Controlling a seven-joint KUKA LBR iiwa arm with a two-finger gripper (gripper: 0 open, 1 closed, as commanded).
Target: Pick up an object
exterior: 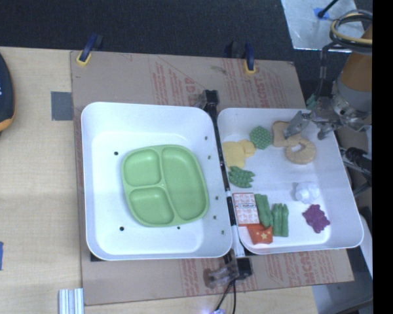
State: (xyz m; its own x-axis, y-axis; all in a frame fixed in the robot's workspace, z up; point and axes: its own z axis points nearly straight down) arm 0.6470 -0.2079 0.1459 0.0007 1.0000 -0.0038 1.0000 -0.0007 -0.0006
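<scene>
The right white bin [340,237] holds the loose items: a tan ring-shaped toy pastry [300,151] at its far side, a round green textured piece [261,137] and a pale yellow piece [238,152] to its left, a purple grape cluster [316,217] and green bean pods [273,214] nearer. The gripper [306,124] hangs just beyond the pastry at the far right; whether its fingers are apart or together cannot be told. The left white bin [105,227] holds a green three-compartment plastic plate [164,185].
</scene>
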